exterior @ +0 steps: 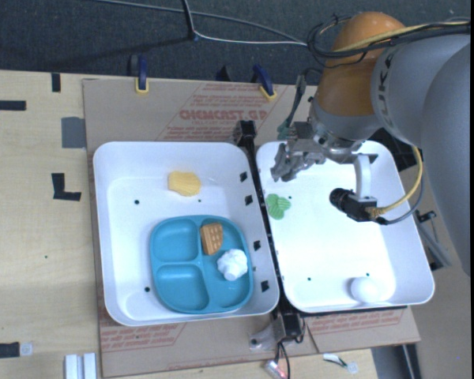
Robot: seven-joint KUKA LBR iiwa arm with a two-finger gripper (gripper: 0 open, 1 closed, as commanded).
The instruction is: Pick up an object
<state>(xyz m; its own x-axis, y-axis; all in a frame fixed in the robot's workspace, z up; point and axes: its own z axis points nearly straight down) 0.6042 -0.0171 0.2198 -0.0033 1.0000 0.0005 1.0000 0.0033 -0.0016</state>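
Arm (395, 69): nearest the camera, entering from 3 o'clock and hiding part of the right bin (395, 290).
Gripper (288, 164): blurred, so its state cannot be told; nothing visibly held.
Green object (278, 206): just at 6 o'clock of the gripper; likely light, soft; pinch across the middle.
Hidden: its shape is too small to read.

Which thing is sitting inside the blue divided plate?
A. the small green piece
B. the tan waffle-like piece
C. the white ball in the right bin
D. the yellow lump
B: the tan waffle-like piece lies across the blue divided plate, next to a white fluffy lump.
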